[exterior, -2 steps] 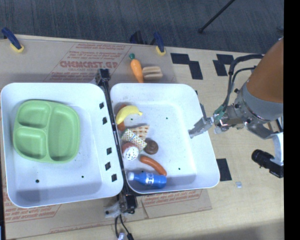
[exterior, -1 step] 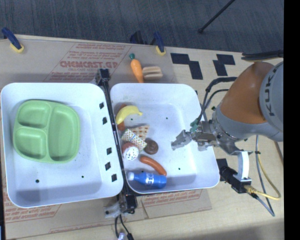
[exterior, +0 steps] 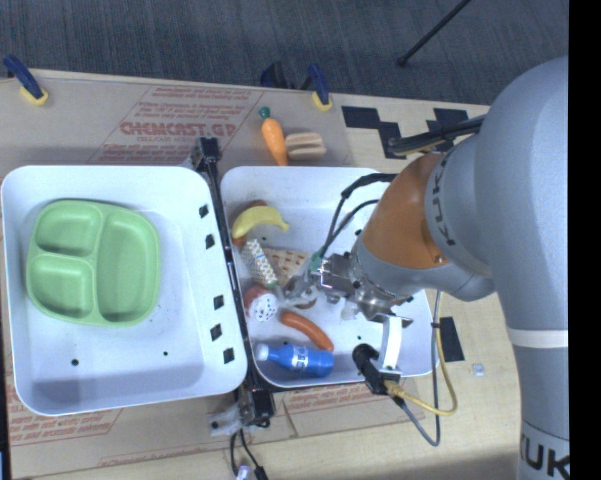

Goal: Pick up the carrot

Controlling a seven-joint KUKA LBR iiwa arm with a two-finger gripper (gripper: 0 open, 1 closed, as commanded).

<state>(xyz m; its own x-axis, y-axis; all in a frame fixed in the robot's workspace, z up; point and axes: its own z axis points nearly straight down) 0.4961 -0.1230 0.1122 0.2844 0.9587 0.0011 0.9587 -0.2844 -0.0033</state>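
Red print "CHEMCAST GP" stands on the worktop's brown sheet (exterior: 180,128), up-left of the pincer (exterior: 315,280); "KUKA" letters mark the arm (exterior: 540,208).

We are seeing an orange carrot (exterior: 273,141) with a green tip, beside a tan and brown sandwich-like toy (exterior: 305,147). We are seeing a pale green divided plate (exterior: 93,263) in the white left bin (exterior: 40,388). In the white right bin (exterior: 280,180), a yellow banana (exterior: 257,219), a reddish-orange sausage (exterior: 307,330) and a blue bottle (exterior: 297,359) with a white cap are showing. The cardboard (exterior: 180,118) is showing red print.
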